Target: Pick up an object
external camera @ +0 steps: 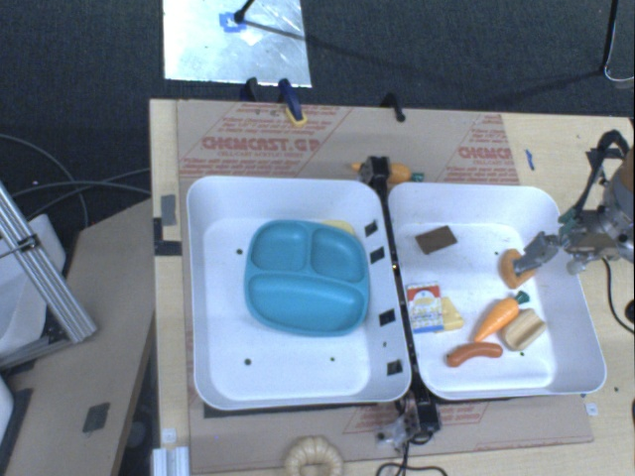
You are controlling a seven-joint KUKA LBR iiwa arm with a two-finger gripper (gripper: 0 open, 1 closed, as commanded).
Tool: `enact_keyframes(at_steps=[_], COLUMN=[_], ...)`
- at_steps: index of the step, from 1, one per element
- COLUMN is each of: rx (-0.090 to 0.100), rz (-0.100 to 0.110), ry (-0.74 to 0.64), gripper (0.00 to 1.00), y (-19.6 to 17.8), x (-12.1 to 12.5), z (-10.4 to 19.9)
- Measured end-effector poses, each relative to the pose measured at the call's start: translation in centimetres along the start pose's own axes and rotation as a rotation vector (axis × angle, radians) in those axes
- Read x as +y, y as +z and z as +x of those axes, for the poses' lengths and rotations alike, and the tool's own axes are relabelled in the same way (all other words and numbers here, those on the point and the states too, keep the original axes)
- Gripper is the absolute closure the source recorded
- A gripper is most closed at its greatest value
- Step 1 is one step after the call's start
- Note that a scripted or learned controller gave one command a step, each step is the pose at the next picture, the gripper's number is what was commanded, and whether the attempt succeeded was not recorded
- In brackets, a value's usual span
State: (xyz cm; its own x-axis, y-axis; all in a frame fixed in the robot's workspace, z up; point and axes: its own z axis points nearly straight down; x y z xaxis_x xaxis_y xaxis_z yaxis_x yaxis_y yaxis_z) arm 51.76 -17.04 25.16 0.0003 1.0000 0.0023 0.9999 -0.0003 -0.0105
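Observation:
The right bin (585,350) holds several toy foods: a brown square (436,239), a small red-and-white carton (424,303) with a yellow cheese piece (452,314) beside it, a carrot (496,316), a sausage (474,353) and a bread roll (523,329). An orange curved piece (512,268) lies near the bin's right side. My gripper (539,252) reaches in from the right, low over the bin, with its tip right at that orange piece. Nothing is lifted.
The left bin (223,315) carries a blue divided plate (306,276) with a yellow item (340,226) peeking out behind it. A small orange-yellow object (398,174) sits behind the bins' joint. A beige ring (316,456) lies at the bench's front edge.

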Motion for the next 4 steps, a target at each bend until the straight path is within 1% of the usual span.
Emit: enact_keyframes(at_steps=[1, 2, 3, 4], rx=[-0.003, -0.001, -0.001, -0.001], rz=[-0.012, -0.007, -0.009, -0.007], ry=[-0.004, -0.001, -0.001, -0.001], gripper=[0.0, 0.0, 0.0, 0.0], y=[-0.6, 5.4, 10.2, 16.4], x=[0.2, 0.0, -0.7, -0.4], z=[0.1, -0.5, 0.1, -0.2])
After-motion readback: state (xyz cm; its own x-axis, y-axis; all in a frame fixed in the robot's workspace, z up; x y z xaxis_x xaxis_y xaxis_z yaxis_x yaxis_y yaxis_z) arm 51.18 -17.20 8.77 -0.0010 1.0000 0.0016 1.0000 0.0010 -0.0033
